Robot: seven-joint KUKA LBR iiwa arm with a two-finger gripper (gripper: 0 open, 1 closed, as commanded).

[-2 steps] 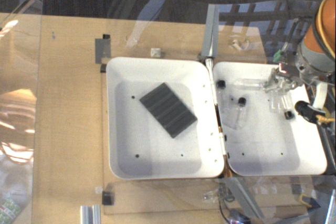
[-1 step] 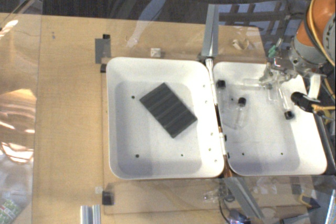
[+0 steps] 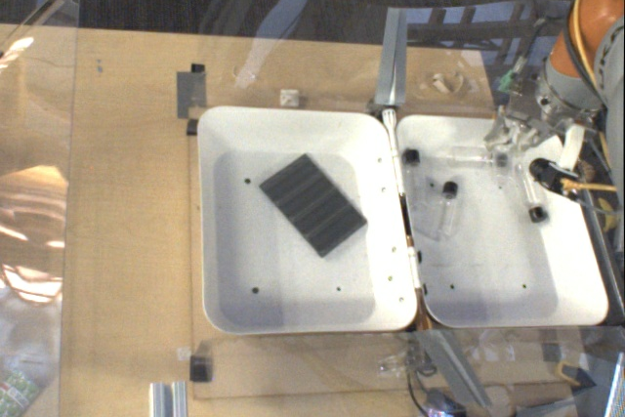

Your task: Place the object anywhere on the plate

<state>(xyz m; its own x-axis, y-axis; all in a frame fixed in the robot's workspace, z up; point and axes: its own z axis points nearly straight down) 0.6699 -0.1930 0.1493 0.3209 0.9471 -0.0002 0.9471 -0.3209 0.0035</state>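
The wooden bench (image 3: 117, 210) carries the two white bins edge to edge, so a carry from one to the other is short and crosses only the shared rims. The left bin (image 3: 220, 298) is the destination side, and the right bin (image 3: 508, 293) is the supply side, lying nearer the arm (image 3: 594, 24), which enters from the upper right with its orange band over that bin's far corner. The plate (image 3: 312, 204), a dark ribbed rectangle, lies flat and turned at an angle near the middle of the left bin, clear of every wall, which gives a wide landing area from any approach. The gripper (image 3: 518, 144) hangs over the far right part of the right bin, among glints of clear plastic; whether it is open, closed or holding anything I cannot tell. The likely object, a small clear vial (image 3: 445, 216) with a black cap, lies on the right bin's floor towards its left side, well apart from the plate, with similar black-capped pieces near it, so I judge the pick is not yet made
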